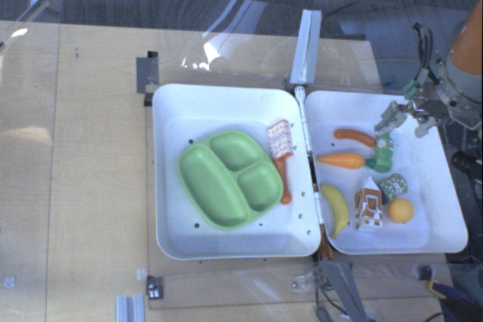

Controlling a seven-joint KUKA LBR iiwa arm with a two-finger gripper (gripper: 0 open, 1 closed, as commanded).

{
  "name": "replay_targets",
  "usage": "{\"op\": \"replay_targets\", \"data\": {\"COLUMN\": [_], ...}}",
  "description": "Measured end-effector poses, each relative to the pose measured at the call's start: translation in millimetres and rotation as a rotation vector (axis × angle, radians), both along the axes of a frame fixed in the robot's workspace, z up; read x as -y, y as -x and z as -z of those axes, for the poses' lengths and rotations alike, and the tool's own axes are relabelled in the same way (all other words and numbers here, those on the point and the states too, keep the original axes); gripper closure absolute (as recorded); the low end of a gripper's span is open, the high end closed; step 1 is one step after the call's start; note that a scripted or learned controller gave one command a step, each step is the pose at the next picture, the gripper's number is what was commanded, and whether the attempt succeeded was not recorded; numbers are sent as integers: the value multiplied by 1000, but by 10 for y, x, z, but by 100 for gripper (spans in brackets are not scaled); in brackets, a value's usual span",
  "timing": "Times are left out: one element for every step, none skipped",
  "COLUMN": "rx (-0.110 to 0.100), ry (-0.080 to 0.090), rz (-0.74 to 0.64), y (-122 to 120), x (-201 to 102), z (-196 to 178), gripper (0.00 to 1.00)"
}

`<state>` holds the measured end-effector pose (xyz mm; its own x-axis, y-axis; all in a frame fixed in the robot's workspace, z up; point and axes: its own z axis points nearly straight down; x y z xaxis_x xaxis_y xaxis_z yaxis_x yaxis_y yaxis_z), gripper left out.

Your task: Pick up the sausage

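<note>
Hovering: gripper (404, 119) near sausage (355, 136), apparently apart; right bin (441, 226).

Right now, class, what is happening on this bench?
A grey robot arm reaches in from the right, its gripper hovering over the right bin, close to the sausage. The sausage lies in the bin, not yet picked up, above a carrot. The left bin holds a green divided plate.

No text could be read; the print on the small carton (368, 209) and the red-and-white packet (279, 138) was too blurred.
</note>
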<state>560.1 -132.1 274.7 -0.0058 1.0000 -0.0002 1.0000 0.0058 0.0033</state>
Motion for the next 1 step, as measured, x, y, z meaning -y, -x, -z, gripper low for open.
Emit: {"op": "replay_targets", "data": {"rx": [5], "ry": [1], "rz": [-112], "y": [-442], "x": [113], "z": [1779], "gripper": [0]}}
